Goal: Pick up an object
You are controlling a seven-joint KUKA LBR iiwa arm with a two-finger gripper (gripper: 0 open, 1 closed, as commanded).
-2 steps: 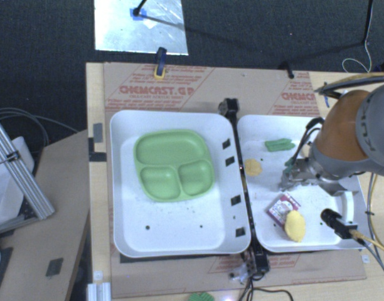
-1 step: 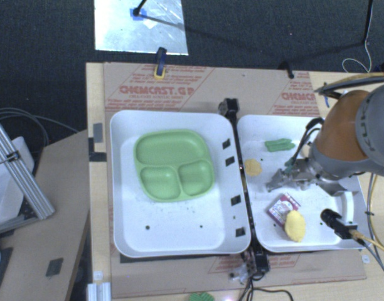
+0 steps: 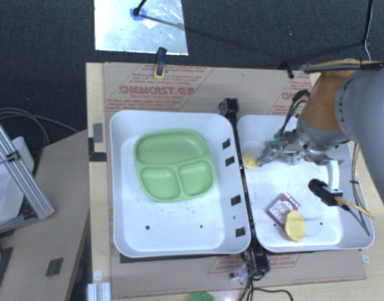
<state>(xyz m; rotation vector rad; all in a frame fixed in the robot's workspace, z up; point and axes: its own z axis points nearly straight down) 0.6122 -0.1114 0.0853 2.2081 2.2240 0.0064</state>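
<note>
The right bin holds three objects. A small yellow piece lies against its left wall. A pink and purple packet sits near the front, with a yellow lemon-shaped item touching its front corner. My gripper is low in the right bin, its tip right beside the small yellow piece on that piece's right. The grey arm with its orange band comes in from the right above the bin.
The left bin contains a green divided plate. A black divider with clips runs between the bins. Cables hang from the wrist over the right bin's right side.
</note>
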